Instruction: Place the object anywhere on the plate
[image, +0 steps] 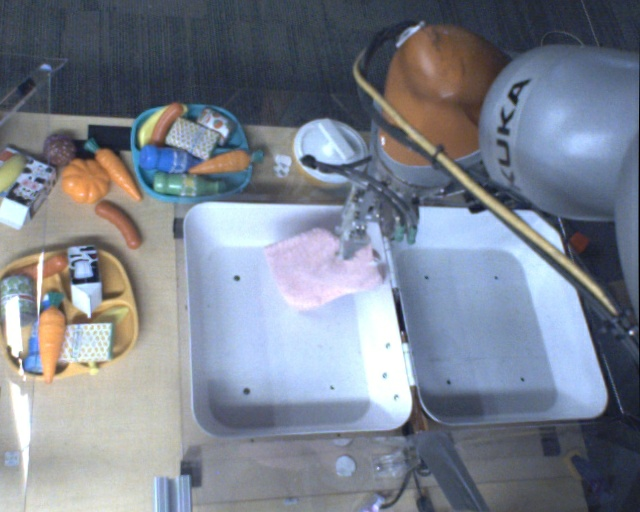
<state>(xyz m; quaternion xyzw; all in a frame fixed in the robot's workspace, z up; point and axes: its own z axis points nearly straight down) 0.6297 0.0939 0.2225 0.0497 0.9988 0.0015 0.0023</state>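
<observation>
Gripper (352, 245) sits low over the left bin (240, 400), at the right edge of a pink cloth (315, 268). The metal fingertips meet the cloth's upper right corner; whether they are spread or pinched on the fabric cannot be told from this angle. The cloth lies flat and rumpled on the bin floor, in the upper middle part, close to the wall shared with the right bin (500, 340). No plate can be made out inside either bin.

Going near to far: the front halves of both bins show bare white floor with small dark dots. At the left on the wooden bench (150, 340), a yellow tray (122, 300) holds toy food, among them a carrot and small printed cartons. Farther back lie a loose toy sausage (118, 222), a carrot (122, 175) and a small orange pumpkin (82, 181). Behind the left bin stands a blue basket (190, 150) heaped with toy groceries, and beside it a white round dish (328, 148), partly under the arm. The arm's orange band (440, 75) and grey KUKA housing (560, 120) fill the upper right.
</observation>
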